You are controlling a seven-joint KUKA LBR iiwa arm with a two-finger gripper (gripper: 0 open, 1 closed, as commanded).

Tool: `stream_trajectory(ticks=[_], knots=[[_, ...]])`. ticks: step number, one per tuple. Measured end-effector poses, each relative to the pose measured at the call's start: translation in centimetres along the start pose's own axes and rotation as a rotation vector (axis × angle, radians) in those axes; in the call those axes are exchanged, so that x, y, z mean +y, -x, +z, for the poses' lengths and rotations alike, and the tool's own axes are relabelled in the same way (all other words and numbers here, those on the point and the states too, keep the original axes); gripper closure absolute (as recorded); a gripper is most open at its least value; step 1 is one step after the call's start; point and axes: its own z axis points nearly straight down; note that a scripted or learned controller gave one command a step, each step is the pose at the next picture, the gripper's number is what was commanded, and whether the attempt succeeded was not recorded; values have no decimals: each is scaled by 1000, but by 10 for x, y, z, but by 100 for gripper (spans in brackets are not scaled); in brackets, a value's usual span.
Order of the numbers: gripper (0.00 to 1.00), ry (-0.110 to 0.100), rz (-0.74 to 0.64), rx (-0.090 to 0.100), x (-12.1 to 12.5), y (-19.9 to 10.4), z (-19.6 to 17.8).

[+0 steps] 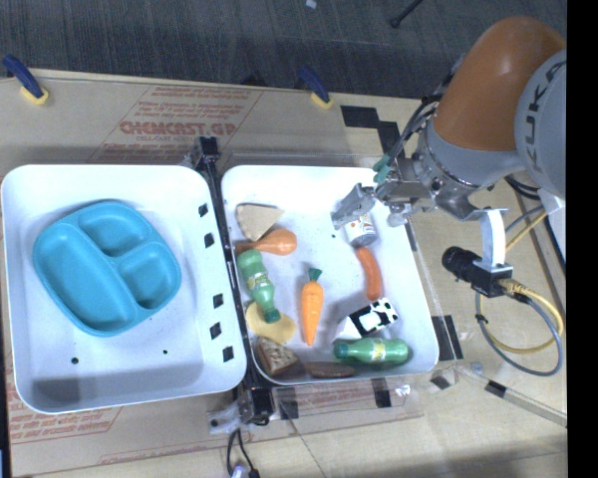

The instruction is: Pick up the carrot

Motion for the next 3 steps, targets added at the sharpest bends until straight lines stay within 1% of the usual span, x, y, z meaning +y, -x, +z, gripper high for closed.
stream_trajectory(ticks=[1,2,3], knots=[[0,-4,-256,2,-17,-2,127],[0,1,-217,0,-41,-5,196],[100,-3,-232,-2,-41,-5,186]])
